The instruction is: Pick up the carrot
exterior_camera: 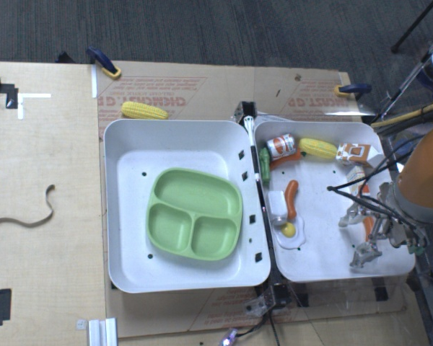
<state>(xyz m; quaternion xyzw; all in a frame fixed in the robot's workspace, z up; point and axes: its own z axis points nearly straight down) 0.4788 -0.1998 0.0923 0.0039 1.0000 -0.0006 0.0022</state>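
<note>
The gripper (366,242) hangs low over the right bin's (325,265) near right corner, with the carrot (367,226), an orange sliver, right against it. Whether it is clamped cannot be told. A shallow or off-centre grip may let the carrot slip on lifting.

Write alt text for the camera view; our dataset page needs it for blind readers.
A robot gripper reaches from the right into the right bin, close to an orange carrot near the gripper. That bin also holds toy food including a corn cob and a can; the left bin holds a green divided plate.
</note>
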